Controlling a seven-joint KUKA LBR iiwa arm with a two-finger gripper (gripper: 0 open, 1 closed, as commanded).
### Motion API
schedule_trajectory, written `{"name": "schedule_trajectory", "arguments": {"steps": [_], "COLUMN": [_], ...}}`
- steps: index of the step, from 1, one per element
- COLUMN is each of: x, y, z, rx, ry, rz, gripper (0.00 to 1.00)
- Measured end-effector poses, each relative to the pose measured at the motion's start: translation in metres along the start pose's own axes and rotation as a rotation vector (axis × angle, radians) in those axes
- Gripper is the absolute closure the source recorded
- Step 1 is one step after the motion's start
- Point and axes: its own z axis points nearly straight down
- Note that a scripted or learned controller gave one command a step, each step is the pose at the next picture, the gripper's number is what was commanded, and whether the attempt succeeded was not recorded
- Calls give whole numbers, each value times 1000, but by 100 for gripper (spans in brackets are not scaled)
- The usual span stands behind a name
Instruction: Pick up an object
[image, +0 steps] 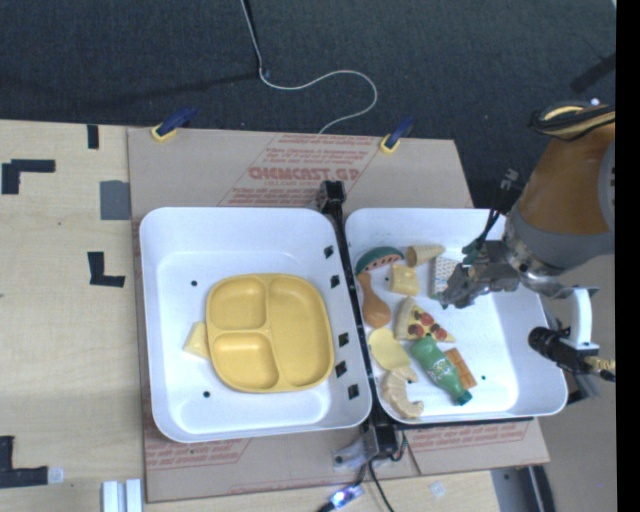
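Arm (565, 200) reaching from right; gripper (460, 288) lowered, seemingly tilted.

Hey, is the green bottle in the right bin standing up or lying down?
Lying down. The green bottle rests on its side on the right bin floor, angled diagonally, its length stretched flat among the toy food pieces.

Even overhead light on my bench, no hard shadows. Two shallow white plastic bins (170, 300) read bright, near blown out on floors; soft grey shading under rims. Yellow compartment tray (270, 332) shows mild sheen. Dark carpet at top (120, 50) dim, grainy. Picture soft overall, low resolution; small food pieces in right bin smeared. My dark two-finger gripper (458, 290) blurred, detail lost.
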Motion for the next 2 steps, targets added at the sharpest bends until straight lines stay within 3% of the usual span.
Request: {"name": "schedule_trajectory", "arguments": {"steps": [1,2], "x": [37,54], "y": [-28,-33], "z": [12,12], "rx": [3,1], "ry": [-1,-2], "rz": [2,3], "gripper": [100,100]}}
